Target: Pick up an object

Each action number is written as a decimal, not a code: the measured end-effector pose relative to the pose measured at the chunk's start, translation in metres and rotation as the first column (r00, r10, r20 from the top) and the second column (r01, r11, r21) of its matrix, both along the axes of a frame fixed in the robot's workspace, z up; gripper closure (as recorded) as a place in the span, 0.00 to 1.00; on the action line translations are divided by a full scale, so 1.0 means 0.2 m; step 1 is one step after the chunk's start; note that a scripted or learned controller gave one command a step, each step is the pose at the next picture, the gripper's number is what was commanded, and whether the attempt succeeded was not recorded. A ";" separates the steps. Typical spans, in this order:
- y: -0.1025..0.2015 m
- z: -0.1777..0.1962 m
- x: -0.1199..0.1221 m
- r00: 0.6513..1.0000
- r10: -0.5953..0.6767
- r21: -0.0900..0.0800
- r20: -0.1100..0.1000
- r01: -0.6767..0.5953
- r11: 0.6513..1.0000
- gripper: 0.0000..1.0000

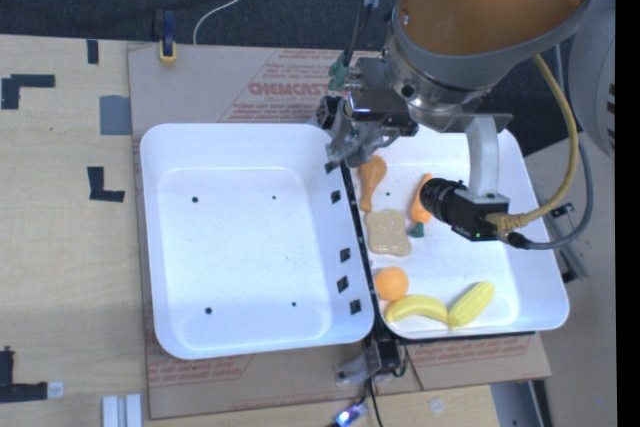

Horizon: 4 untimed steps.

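My gripper [348,143] hangs over the far end of the divider between the two bins, at the top left corner of the right bin [535,290]. Just below it lies an orange drumstick-shaped piece [371,180]. Further toward the front lie a tan slice of bread [387,233], an orange fruit [391,283], a yellow banana [415,310] and a yellow corn cob [470,302]. An orange carrot-like piece [421,199] with a green end lies partly behind a black cylinder on the arm. Nothing is visibly held.
The left bin [160,215] sits beside the right one, sharing a divider with black clips [347,255]. The arm's orange and grey body [480,5] overhangs the right bin's far side. A black cylinder [462,211] with cables hangs above the bin's middle.
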State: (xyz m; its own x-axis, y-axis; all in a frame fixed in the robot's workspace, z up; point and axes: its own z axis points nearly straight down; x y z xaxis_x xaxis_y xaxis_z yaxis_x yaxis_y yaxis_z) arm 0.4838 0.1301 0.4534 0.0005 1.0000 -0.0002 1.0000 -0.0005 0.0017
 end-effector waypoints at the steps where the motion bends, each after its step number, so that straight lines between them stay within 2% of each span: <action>1: 0.55 -0.25 -0.01 1.000 0.013 -0.001 -0.008 -0.013 1.000 1.00; 2: 0.49 -0.32 0.20 1.000 0.000 -0.002 -0.003 0.000 1.000 1.00; 3: 0.52 0.46 0.14 1.000 0.005 0.008 0.014 -0.005 1.000 1.00; 4: 0.52 0.46 0.14 1.000 0.005 -0.001 -0.003 -0.005 1.000 1.00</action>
